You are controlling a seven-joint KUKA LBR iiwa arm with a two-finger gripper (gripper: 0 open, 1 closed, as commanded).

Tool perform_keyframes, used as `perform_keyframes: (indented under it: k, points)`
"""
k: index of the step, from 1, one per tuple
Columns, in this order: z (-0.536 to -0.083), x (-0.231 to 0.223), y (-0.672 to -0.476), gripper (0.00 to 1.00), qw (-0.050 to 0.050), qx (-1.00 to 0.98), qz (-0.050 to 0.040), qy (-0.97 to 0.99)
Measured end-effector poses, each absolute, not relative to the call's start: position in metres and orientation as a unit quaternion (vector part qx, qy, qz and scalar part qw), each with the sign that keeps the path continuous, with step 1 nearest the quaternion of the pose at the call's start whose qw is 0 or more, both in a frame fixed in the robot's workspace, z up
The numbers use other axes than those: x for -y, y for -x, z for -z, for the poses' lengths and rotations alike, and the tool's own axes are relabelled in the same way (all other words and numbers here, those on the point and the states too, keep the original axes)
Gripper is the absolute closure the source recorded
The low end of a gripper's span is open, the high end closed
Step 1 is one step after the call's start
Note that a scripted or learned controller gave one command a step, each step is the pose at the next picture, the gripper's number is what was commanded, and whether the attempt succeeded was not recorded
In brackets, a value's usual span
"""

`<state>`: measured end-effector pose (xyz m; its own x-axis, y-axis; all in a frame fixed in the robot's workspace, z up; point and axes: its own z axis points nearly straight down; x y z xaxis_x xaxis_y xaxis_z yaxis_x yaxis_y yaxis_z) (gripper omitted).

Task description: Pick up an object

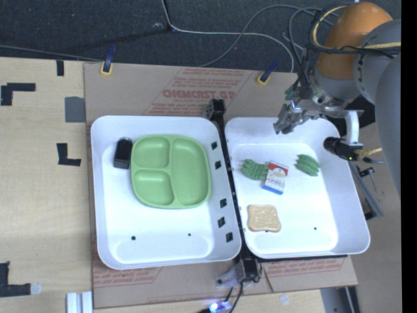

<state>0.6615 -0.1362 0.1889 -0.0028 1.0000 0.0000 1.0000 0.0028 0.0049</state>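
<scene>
White bins, two of them, side by side on a cardboard sheet point(195, 87) that covers the bench top. Left bin point(163, 246) carries a green divided plate point(171, 171) with three compartments, sitting roughly centre and a bit toward the far side. A small black block point(122, 153) lies just beside the plate's left edge, close enough that I can't tell whether they touch.

Right bin point(326, 230) has the pickable stuff, all loose on the floor. Toast slice point(264, 218) is flat near the front-left part. A small carton point(275, 177), white with red and blue print, lies mid-bin, tilted. A green leafy piece point(255, 169) sits right against the carton's left side, touching or nearly so. Another green piece point(307, 165) is apart from those, toward the right wall.

My arm comes in from the right, orange band point(352, 28) high above the far right corner. My gripper point(287, 124) hangs over the far rim of the right bin, well apart from every object, pointing down and left. Nothing between my fingers that I can see. Whether they're spread or pressed together I can't tell at this angle, too dark and small.

Cables point(260, 25) run across the dark floor behind the bench. Two yellow-blue clamps point(106, 64) pin the cardboard's far edge.
</scene>
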Motion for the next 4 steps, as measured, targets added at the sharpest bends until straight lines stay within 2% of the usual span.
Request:
perform_keyframes:
  k: [1, 2, 4]
  points:
    - [-0.236, 0.135, -0.663, 1.0, 0.002, -0.708, -0.0016, -0.706]
    - [-0.23, 0.087, -0.649, 1.0, -0.001, -0.709, 0.0002, -0.705]
    - [-0.236, -0.029, -0.649, 1.0, -0.001, -0.71, -0.0004, -0.705]
